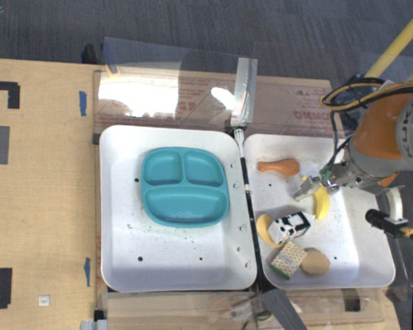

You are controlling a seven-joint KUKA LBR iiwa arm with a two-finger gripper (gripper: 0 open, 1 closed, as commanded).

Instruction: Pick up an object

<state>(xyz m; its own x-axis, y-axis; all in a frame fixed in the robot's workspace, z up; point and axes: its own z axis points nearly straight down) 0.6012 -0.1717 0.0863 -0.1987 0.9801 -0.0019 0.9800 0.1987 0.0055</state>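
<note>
The right bin (366,267) holds several small objects. An orange drumstick-shaped toy (278,167) lies near its back left. A yellow banana (321,205) lies in the middle, just below and right of my gripper (305,191), which hangs low over the bin and seems to touch the banana's upper end. Toward the front are a black-and-white toy (290,225), a pale yellow piece (263,229), a patterned block (289,259) and a brown rounded object (316,262). The arm (385,134) reaches in from the right.
A teal divided plate (185,186) rests in the left bin (120,260). A clear panel and a metal post (244,94) stand behind the bins. Cables (346,92) loop near the arm's wrist. The bin divider (246,197) runs between the two bins.
</note>
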